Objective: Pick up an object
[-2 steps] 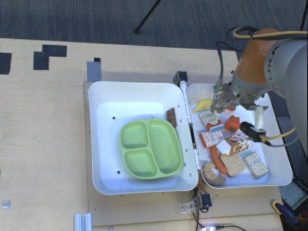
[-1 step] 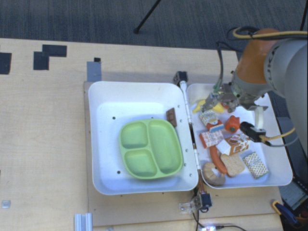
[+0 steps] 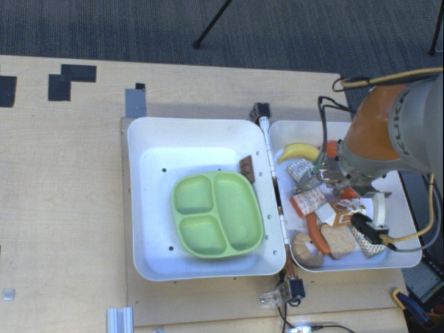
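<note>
The right bin (image 3: pixel 411 258) holds a heap of play food. A yellow banana (image 3: pixel 297 150) lies at its far left, with a crinkled grey packet (image 3: pixel 301 170) just below it. A red-and-white packet (image 3: pixel 309 201) sits mid-bin. Toward the front are an orange sausage-like piece (image 3: pixel 318 233), a slice of toast (image 3: pixel 338 241) and a round brown bun (image 3: pixel 305 249). My gripper (image 3: pixel 331 177) hangs low over the middle of this bin, right beside the grey packet and above the red-and-white one. The wrist's bulk hides its tips.
The left bin (image 3: pixel 139 186) carries a green divided plate (image 3: pixel 217 214) and a small brown block (image 3: pixel 246 165) by its right wall. The grey arm with its orange band (image 3: pixel 374 127) covers the right bin's far right part. Cables trail off at the right.
</note>
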Robot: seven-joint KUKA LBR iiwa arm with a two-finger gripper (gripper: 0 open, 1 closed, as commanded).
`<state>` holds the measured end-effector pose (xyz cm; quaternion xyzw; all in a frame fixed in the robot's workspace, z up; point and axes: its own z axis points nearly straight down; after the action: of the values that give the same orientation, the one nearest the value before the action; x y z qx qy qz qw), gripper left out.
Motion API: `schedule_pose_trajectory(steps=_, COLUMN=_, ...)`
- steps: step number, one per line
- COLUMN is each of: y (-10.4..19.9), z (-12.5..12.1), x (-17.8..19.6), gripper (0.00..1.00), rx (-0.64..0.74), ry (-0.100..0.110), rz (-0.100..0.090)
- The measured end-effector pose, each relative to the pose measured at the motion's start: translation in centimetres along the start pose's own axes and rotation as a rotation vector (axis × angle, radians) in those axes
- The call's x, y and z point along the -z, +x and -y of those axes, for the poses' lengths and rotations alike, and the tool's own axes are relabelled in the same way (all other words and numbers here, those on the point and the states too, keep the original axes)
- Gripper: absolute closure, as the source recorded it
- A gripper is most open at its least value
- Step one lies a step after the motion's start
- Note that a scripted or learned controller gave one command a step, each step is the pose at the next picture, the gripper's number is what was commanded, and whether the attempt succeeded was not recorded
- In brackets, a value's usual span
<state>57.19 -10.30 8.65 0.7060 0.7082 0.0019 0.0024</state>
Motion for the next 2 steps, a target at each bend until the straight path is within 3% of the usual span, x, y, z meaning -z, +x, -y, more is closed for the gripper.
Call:
schedule_pose_trajectory(steps=1, y=0.05, z=-0.21, x=1.17, gripper=1.0, rx=0.001, ry=-0.005, rz=-0.001)
schedule_pose_trajectory(steps=2, y=0.06, z=-0.2, x=1.16, gripper=0.0, rx=0.001, ry=-0.005, rz=-0.001)
